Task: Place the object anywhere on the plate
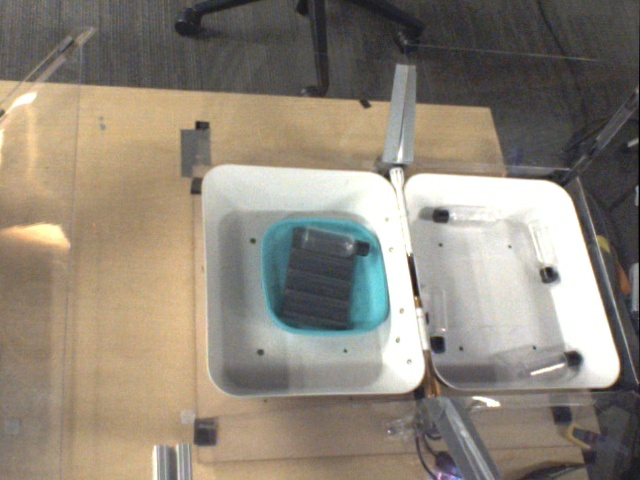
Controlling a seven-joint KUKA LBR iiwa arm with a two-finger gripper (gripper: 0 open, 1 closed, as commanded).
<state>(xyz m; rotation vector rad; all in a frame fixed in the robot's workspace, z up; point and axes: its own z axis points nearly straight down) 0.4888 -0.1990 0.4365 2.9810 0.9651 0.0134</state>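
Two white bins side by side on a wooden desk.

The left bin (225, 298) and right bin (590, 298) touch along a middle seam. The right bin has small dark fittings near its corners. A metal post (400, 118) stands behind the seam. A dark bracket (196, 150) sits on the desk (100, 318) by the left bin's far corner. A chair base (300, 8) stands on the grey carpet (100, 18) beyond.

Matt dark ribbed object (320, 278) on glossy teal plastic plate (375, 293); smooth white bins (230, 358).
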